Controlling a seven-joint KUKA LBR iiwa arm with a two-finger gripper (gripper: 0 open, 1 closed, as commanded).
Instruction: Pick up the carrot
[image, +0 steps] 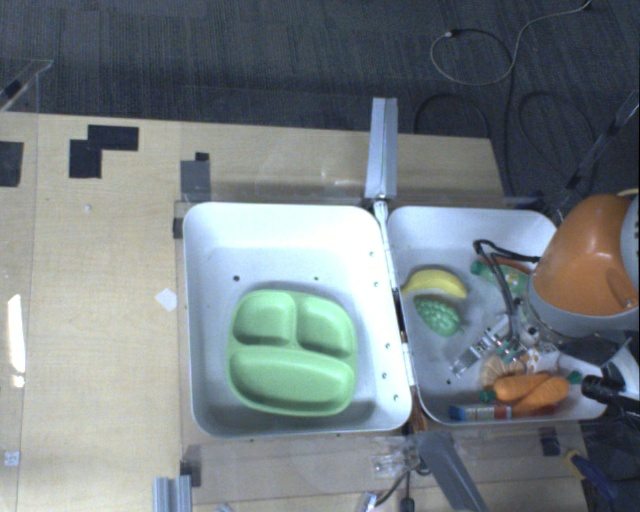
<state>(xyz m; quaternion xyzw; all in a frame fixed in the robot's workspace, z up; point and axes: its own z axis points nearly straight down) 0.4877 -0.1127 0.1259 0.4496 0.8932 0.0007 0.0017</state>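
Note:
The orange carrot (532, 390) lies near the front right corner of the right bin (440, 235), with its leafy end pointing right. My gripper (487, 350) hangs low over the bin floor, just up and to the left of the carrot's thick end. I see nothing held in it. The grey arm with its orange band (590, 262) reaches in from the right and hides the bin's back right part.
A yellow banana (437, 283) and a green knobbly item (438, 316) lie at the right bin's left side. A thin pen-like object (482, 411) rests along its front wall. The left bin (210, 250) holds a green divided tray (293, 350).

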